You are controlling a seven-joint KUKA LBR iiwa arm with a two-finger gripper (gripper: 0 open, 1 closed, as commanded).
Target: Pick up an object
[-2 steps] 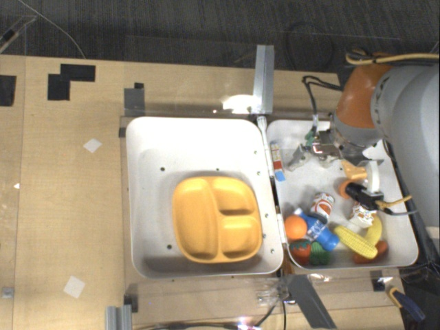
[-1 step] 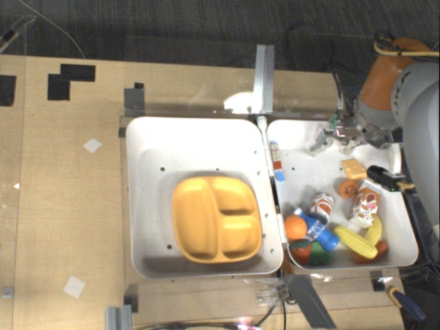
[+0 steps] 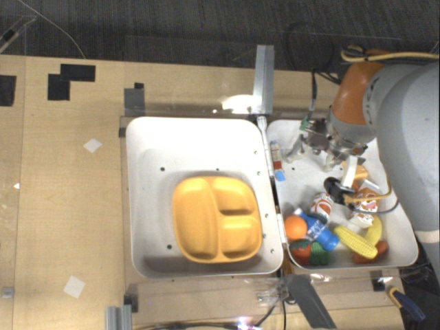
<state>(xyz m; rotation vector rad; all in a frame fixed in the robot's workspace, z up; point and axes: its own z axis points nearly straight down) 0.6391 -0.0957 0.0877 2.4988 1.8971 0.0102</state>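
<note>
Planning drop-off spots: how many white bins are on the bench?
2: the left bin holds a yellow tray; the right bin holds the toy pile, under the gripper.

Two white bins (image 3: 148,205) sit side by side. One yellow divided tray (image 3: 216,218) lies in the left bin. One corn cob (image 3: 359,242) and one orange (image 3: 295,227) lie in the right.

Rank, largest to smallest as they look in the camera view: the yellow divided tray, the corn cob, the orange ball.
1. yellow divided tray, by far the largest.
2. corn cob.
3. orange ball, though partly hidden among the other toys, so its gap to the corn cob is unsure.
</note>
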